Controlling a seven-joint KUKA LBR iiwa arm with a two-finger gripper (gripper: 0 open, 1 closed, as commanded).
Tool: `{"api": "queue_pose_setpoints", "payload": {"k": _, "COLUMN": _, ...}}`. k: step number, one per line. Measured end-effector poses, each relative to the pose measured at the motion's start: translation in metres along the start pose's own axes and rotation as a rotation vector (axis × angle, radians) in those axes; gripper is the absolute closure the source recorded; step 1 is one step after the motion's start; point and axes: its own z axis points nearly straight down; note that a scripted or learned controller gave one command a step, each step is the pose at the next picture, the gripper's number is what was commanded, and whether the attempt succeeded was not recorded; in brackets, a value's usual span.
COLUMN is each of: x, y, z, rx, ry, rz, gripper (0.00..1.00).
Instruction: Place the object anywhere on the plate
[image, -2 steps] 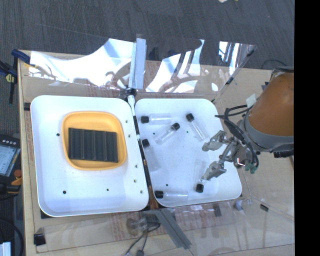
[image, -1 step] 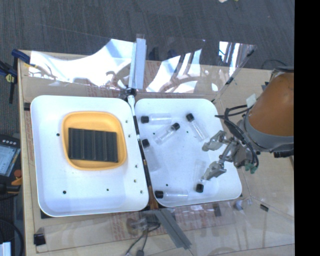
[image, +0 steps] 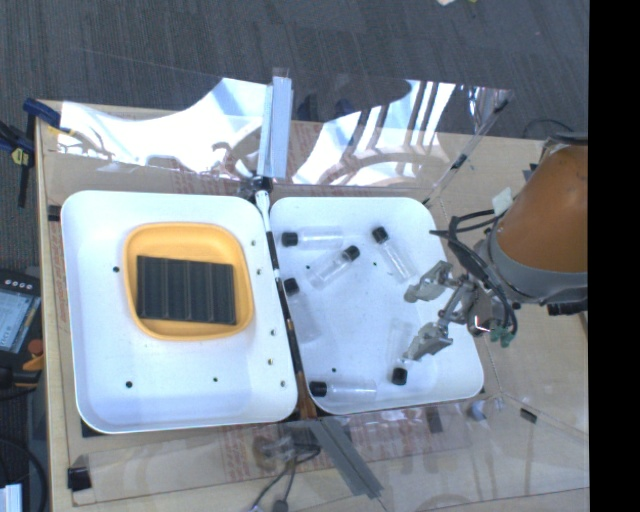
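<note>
Several clear tubes with black caps lie in the right bin (image: 455, 385): one (image: 335, 262) near the middle top, one (image: 392, 252) to its right, one (image: 345, 386) along the front wall. The yellow plate (image: 145, 245), with a dark ribbed insert (image: 187, 290), sits in the left bin (image: 100, 380). My gripper (image: 425, 315) hangs over the right side of the right bin, open, its two fingers (image: 428, 284) spread wide. I see nothing between them. A capped tube (image: 398, 374) lies just below the lower finger.
Two more tubes lie along the right bin's left wall (image: 296, 300). The ridge where the two bins meet (image: 280, 310) separates them. Crinkled clear sheeting (image: 350, 130) stands behind the bins. Cables (image: 470, 255) trail off the wrist.
</note>
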Motion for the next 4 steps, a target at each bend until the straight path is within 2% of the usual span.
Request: {"api": "queue_pose_setpoints", "payload": {"k": 4, "x": 0.0000, "y": 0.0000, "z": 0.0000, "rx": 0.000, "ry": 0.000, "rz": 0.000, "gripper": 0.00}}
